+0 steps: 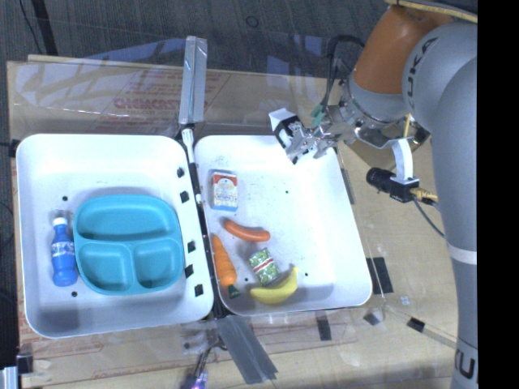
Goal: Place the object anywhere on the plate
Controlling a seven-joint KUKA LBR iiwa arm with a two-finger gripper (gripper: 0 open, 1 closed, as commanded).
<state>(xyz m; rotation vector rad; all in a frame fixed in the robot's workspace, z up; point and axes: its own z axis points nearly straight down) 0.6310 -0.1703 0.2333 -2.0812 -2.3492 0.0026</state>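
While hovering over the right bin (345,217), the hand (302,148) hides its opening.

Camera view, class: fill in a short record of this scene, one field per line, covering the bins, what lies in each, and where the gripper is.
left bin: blue divided plate; blue bottle lying beside the plate's left edge
right bin: small carton, sausage, carrot, green packet, banana
plate contents: nothing on it
gripper: above the right bin's far corner, apart from all items
held item: none seen
task state: not yet done
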